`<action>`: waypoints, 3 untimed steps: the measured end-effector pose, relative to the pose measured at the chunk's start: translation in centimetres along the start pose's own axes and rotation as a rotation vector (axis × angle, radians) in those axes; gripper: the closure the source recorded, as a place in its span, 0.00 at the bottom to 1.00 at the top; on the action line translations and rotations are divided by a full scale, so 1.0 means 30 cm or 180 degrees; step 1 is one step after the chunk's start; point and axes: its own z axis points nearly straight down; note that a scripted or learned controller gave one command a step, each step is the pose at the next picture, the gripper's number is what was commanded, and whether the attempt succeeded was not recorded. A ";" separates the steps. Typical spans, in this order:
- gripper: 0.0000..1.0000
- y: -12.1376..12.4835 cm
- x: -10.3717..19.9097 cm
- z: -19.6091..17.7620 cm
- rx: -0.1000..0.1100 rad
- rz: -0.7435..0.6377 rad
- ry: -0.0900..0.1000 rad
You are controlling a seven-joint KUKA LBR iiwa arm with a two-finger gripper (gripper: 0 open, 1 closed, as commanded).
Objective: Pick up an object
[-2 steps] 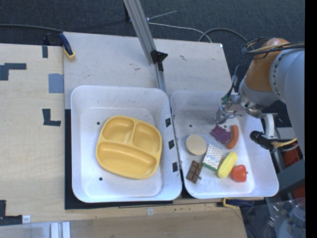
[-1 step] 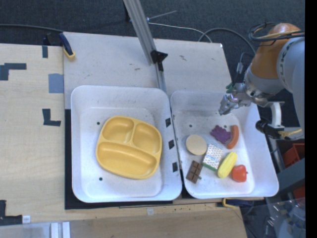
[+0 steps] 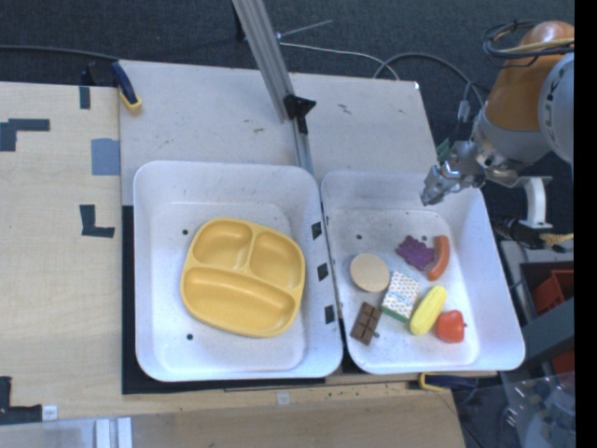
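I've got the arm (image 3: 522, 91) coming in from the right, orange band up top, gripper (image 3: 437, 192) hanging over the back right corner of the right bin (image 3: 494, 250). Tips sit near the bin's far rim, apart from all the objs. Fingers: can't tell if open or closed from this angle, too small and dark; nothing visible between them. Objs all sit in the right bin, bunched toward the near half. Purple piece (image 3: 414, 250) is the closest to the gripper, w/ an orange-red sausage-shaped piece (image 3: 439, 256) touching it on its right. Round tan disc (image 3: 369, 273) sits left of those, toward the bin's middle. Just below it a white-green patterned block (image 3: 401, 295), tilted, w/ a brown chocolate bar piece (image 3: 365, 323) at its left, near the bin's left wall. Yellow corn-like piece (image 3: 427, 309) lies just beside the block on the right, slanted, and a red tomato-like piece (image 3: 450, 326) touches or nearly touches the yellow one's lower end, can't tell which. Left bin (image 3: 149, 250) holds a yellow divided plate (image 3: 243, 276), three compartments, lying flat, roughly centred. Bench: a grey metal rail (image 3: 266, 49) slants down from the top to the gap between the bins. Blue-yellow clamp (image 3: 127, 86) at the far left corner of the white board.
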 end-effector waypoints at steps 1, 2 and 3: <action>1.00 0.003 0.002 -0.092 0.0007 0.0001 0.0002; 1.00 0.026 0.180 -0.062 0.0016 -0.0011 0.0005; 1.00 0.045 0.339 -0.045 0.0019 -0.0012 0.0007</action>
